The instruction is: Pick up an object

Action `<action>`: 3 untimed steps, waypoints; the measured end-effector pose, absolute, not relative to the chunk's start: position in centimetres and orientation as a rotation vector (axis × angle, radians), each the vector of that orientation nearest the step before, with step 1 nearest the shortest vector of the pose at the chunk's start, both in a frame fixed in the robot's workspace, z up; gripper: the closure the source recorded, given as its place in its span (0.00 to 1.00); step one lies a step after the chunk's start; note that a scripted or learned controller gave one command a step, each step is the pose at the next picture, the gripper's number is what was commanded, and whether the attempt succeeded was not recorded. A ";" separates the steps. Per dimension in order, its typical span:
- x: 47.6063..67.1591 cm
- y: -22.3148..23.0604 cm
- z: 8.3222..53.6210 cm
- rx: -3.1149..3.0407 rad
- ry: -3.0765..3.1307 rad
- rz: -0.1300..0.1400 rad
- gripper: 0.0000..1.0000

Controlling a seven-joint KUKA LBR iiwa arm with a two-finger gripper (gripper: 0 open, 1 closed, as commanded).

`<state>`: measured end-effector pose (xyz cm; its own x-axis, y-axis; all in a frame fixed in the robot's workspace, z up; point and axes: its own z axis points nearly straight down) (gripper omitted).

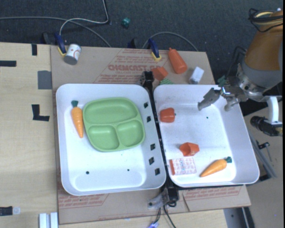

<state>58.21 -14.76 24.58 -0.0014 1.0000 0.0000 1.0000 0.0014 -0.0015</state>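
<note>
Over the right bin (237, 141), upper corner: claw (217, 100) hangs with fingers spread, grasping nothing. Below it, four things well apart: red block (167, 115), orange piece (189, 149), card (182, 166), carrot (213, 167). Left bin (66, 141): one green tray (114, 124), one carrot (77, 119) just beside it.

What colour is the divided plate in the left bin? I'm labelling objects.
Light green plate, clearest in the camera view.

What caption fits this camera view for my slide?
Tool open above the right bin, nothing between its fingers; carrot and red pieces below.
</note>
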 end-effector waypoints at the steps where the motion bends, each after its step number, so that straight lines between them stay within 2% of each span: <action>1: 55.0 -14.4 16.9 -2.219 -2.221 0.002 0.00; 2: 52.6 -9.8 8.6 -2.220 -2.223 -0.002 0.00; 3: 49.3 -9.5 8.7 -2.225 -2.227 -0.005 0.00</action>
